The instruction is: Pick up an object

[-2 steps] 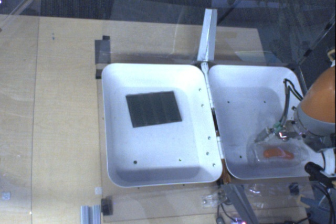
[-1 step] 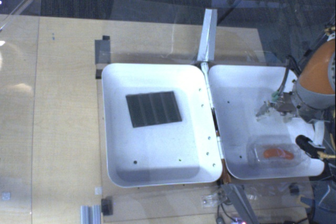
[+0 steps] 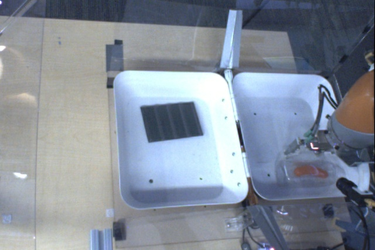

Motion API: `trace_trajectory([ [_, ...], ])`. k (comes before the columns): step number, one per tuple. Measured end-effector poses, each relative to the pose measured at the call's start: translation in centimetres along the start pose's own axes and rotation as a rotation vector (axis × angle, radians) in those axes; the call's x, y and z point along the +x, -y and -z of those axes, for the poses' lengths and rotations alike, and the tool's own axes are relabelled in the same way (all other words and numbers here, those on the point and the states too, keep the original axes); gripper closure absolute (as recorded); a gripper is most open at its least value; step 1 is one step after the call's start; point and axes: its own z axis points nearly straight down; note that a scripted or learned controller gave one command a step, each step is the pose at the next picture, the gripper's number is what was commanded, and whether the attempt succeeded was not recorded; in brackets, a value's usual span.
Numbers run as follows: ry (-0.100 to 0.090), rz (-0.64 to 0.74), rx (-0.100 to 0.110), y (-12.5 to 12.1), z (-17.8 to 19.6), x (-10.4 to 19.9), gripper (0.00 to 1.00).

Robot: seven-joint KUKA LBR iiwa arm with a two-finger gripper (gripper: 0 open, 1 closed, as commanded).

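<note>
Down in the right bin's lower right corner, the jaws (image 3: 306, 147) sit low over a clear plastic item (image 3: 304, 171) with an orange patch inside it. Can't tell how the jaws stand: too small and mixed in with cabling and a lit spot at the wrist. Nothing visibly between them, so I wouldn't call it a hold.

Clear item lies on the floor of the right bin (image 3: 263, 102), near the front wall, just below and beside the jaws. Whether they touch it is not readable from this angle.

Arm (image 3: 358, 117) comes in from the right, orange band above the wrist, cables running down along it.

Left bin (image 3: 126, 126) carries a dark ribbed flat pad (image 3: 171, 121), lying flat in the upper middle, well apart from the arm. Both bins sit side by side on the wood surface (image 3: 64, 126).

Step, as I read it: approach or descent onto the clear item, grasp not confirmed.

Next move calls for centering over the orange part, closing, then a straight lift clear of the bin wall. Risks: thin transparent packaging may slip or crumple, and the front wall is close enough to crowd the approach.
</note>
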Motion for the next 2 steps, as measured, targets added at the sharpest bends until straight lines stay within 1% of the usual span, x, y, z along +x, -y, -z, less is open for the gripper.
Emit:
trace_trajectory([
  [1,0.003,0.181,-0.007,0.5,0.1,6.0,0.00],
  [2,0.000,0.092,-0.002,-8.9,-0.1,5.7,0.00],
])
